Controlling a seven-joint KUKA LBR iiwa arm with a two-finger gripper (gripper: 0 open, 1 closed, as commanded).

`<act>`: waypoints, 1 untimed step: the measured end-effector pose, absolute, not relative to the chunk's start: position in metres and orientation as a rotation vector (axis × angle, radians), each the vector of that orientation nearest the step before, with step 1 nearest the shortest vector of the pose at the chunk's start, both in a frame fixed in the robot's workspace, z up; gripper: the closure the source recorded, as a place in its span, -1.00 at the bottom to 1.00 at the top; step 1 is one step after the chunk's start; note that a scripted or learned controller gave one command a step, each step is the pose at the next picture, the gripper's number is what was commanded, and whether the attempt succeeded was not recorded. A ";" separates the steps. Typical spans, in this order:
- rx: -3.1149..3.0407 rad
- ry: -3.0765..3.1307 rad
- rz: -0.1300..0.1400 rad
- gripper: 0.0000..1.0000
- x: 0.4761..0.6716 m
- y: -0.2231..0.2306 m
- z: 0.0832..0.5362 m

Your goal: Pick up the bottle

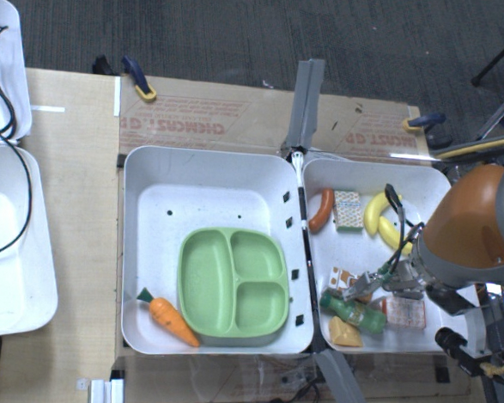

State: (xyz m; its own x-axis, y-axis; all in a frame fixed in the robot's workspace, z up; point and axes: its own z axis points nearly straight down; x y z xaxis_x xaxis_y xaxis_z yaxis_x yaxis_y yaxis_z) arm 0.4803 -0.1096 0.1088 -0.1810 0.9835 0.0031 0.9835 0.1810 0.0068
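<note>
The gripper (368, 286) hangs just above the green bottle (353, 311) (lying flat); its grip state can't be told.

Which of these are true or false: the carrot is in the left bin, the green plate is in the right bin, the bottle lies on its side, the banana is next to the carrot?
1. The carrot is in the left bin. True.
2. The green plate is in the right bin. False: it lies in the left bin.
3. The bottle lies on its side. True.
4. The banana is next to the carrot. False: it lies in the right bin, far from the carrot.
</note>
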 end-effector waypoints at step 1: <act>1.553 2.719 0.004 -1.00 0.480 -0.124 0.099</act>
